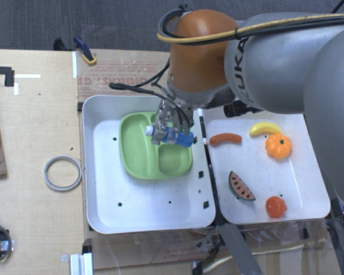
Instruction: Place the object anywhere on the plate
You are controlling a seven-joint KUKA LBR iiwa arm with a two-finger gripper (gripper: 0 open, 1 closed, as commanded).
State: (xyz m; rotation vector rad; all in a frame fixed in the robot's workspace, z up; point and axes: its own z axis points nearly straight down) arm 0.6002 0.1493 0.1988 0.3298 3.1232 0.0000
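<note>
Directly below the orange wrist band, in the camera view, the hand (167,126) hangs over the right part of the green plate (139,149), which lies in the left bin (103,211). A small blue and white object (173,136) sits right at the fingertips, its long axis running roughly left to right across the plate's upper right section. It looks to be between the fingers, but the wrist covers them from above, so I cannot tell whether they are clamped on it or merely around it, nor whether it already rests on the plate. Since object and hand are both over the plate, the coming move seems to turn only on height: a straight lowering and a release would leave it on the green surface.

As for the containers, the plate is divided into sections and carries nothing else that I can see. The right bin (309,208) holds a sausage (225,138), a banana (265,129), a small pumpkin (278,146), a watermelon slice (240,187) and a tomato (276,206). On the bench (34,125), well apart from the bins, lies a tape ring (63,172).
</note>
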